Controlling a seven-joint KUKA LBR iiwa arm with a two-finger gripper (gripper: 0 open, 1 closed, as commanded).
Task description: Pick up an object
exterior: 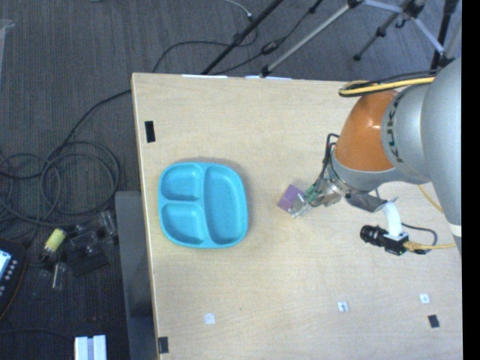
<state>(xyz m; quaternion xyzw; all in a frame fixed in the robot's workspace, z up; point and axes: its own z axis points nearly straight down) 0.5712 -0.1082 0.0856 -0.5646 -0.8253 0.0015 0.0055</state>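
Even, fairly bright overhead light; wooden tabletop [300, 291] pale, slightly washed out. Soft short shadows. Mild glare on arm's orange band [366, 137] at 3 o'clock. Pic low-res, soft overall; dark floor [60, 66] murky toward 9 o'clock.

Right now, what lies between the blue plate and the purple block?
In the camera view, nothing: bare tan bench top separates the blue plate from the purple block. The gripper is on the block's far side.

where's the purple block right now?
In the camera view the purple block lies on the wooden bench, just right of the blue divided plate and right at the tip of the gripper, which reaches in from the right.
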